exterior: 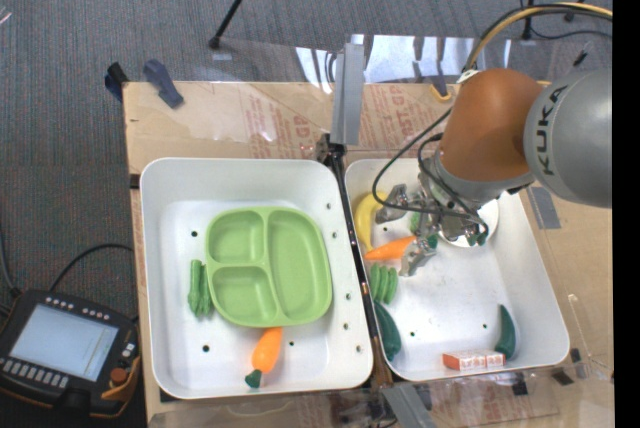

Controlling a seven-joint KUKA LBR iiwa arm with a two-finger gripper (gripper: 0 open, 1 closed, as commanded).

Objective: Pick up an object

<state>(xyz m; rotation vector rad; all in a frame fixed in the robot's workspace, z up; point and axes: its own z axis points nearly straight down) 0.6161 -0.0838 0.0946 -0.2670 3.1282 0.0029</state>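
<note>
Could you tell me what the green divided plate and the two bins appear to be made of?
The green divided plate looks like moulded plastic with a matte finish: one even colour, soft rounded compartment ridges. The left bin and the right bin look like smooth white plastic with rolled rims and a slight sheen, though coated metal cannot be ruled out.

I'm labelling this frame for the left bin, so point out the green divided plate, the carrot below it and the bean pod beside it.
green divided plate [268, 267], camera view, centre dividers.
carrot [266, 350], camera view, orange body.
bean pod [199, 288], camera view, mid-length.
</note>
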